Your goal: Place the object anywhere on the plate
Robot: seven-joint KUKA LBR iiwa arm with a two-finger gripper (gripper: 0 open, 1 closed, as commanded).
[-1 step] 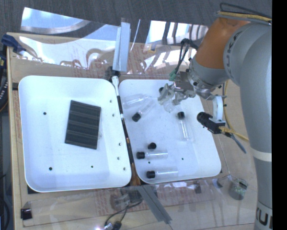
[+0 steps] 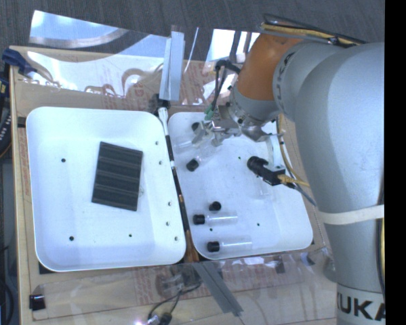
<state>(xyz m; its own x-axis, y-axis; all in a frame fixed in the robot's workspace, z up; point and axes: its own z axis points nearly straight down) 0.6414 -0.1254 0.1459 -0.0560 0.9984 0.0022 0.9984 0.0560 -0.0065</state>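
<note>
Two white bins sit side by side on the surface (image 2: 87,286), and we judge the task to be in its picking stage, with nothing yet carried across. The gripper (image 2: 213,128) hangs over the upper left corner of the right bin (image 2: 294,230); we cannot tell how it is set or whether it has hold of anything, since the wrist and glare hide that part. Several clear tubes with black caps lie in that bin: one (image 2: 191,162) just below the gripper, two more (image 2: 215,218) (image 2: 224,247) near the lower edge, and a loose black cap (image 2: 215,207) between them. The dark ribbed plate (image 2: 117,176) lies in the left bin (image 2: 53,232), left of centre frame, well apart from the gripper. Next, we reckon, comes a sure grasp of the nearest tube, a lift, and a move leftward over the divider.
</note>
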